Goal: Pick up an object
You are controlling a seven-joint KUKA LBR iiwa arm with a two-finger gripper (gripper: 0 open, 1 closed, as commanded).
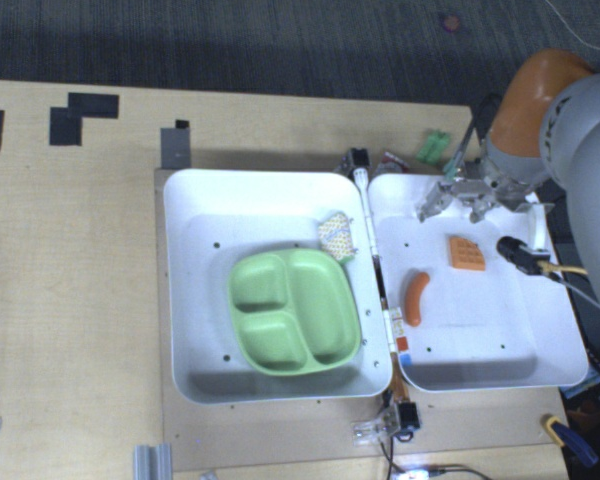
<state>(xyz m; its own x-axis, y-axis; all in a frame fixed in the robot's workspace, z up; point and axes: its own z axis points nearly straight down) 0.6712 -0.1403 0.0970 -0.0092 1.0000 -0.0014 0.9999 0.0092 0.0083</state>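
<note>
My gripper (458, 201) hangs over the far part of the right bin (510, 368), its metal fingers spread apart with nothing between them. An orange waffle-textured square (467, 253) lies in that bin just in front of the gripper, apart from it. A reddish-orange sausage (415, 298) lies at the bin's left side, nearer the front. In the left bin (195, 268) sits a green divided plate (293, 310), and a small pale patterned piece (336, 234) rests by the plate's far right corner.
A green object (435, 147) lies on the bench beyond the right bin. A divider rail (375, 268) separates the two bins. The arm's grey body (580, 138) fills the right side above the right bin. Black marks sit on the bench at far left.
</note>
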